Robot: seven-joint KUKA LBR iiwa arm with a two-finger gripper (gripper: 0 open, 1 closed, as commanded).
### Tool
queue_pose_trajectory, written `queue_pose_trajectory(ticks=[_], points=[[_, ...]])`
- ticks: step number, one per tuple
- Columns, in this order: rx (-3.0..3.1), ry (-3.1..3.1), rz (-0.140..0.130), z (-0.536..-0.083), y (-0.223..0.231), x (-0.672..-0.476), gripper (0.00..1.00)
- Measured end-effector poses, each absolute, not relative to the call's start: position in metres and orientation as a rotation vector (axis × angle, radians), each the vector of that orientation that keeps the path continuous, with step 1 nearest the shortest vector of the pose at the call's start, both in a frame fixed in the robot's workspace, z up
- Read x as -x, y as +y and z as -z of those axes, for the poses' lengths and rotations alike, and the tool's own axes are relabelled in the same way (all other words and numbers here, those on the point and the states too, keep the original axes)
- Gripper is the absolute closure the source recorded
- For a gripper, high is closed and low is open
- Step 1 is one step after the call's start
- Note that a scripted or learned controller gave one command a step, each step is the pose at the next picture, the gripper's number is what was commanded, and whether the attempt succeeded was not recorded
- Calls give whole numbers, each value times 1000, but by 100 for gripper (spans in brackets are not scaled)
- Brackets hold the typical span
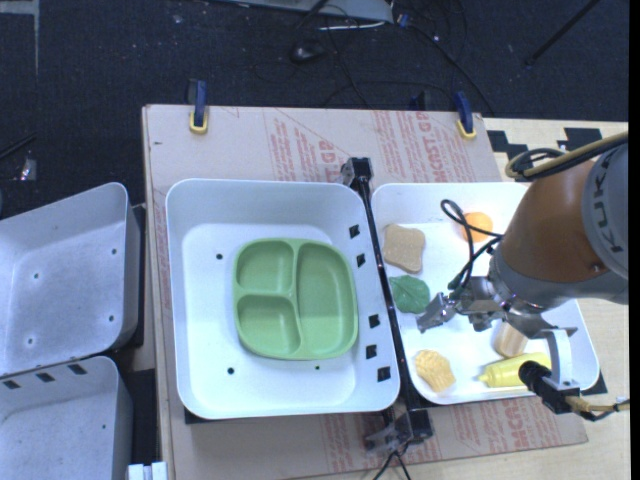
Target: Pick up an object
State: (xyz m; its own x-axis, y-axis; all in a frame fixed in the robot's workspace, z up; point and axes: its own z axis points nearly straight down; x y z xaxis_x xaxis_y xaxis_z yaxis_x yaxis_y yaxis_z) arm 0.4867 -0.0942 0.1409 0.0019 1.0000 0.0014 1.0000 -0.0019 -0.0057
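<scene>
One fixed camera looks down at a slant from above the bench (300, 148). It takes in both bins (190, 298), set well back. The arm (560, 238) enters from its right.

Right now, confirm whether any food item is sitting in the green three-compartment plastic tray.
No: the green three-compartment plastic tray lies bare in the left white bin, and the food pieces lie in the right white bin.

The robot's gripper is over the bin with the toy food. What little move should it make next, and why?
Probably a short move down and left toward the green piece. The gripper sits right beside it in the right bin with nothing seen between its fingers, so it looks like the nearest thing to grab. The tan piece and yellow piece lie farther off.
</scene>
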Motion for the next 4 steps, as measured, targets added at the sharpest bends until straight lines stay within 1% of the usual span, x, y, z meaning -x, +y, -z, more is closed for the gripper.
queue_pose_trajectory(ticks=[1,2,3,4], points=[[2223,-2218,0,-153,-94,-488,100],[2221,-2227,3,-202,-96,-498,100],[2221,-2228,5,-254,-95,-490,100],[2221,-2228,4,-291,-95,-491,100]])
